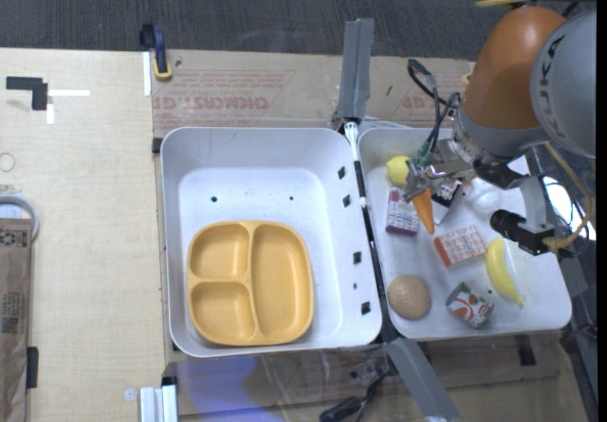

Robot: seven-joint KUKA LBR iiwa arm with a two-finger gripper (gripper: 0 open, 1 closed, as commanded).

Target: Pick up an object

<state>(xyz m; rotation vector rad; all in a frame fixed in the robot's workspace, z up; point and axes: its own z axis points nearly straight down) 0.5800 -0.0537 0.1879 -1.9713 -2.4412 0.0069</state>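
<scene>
- The gripper [424,185] hangs over the back-left part of the right bin [550,316], its jaws nearly closed on the top of an orange carrot [423,211] that points down toward the bin floor.
- A yellow lemon [399,168] sits just behind it, near the bin's back-left corner.
- A small red-and-white carton [401,213] lies just left of the carrot.
- A banana [503,270] lies by the right edge; a brown egg-shaped ball [409,297] and a crumpled can [470,305] lie along the front edge.
- A yellow divided plate [250,282] rests in the left bin [190,164], toward its front.
</scene>
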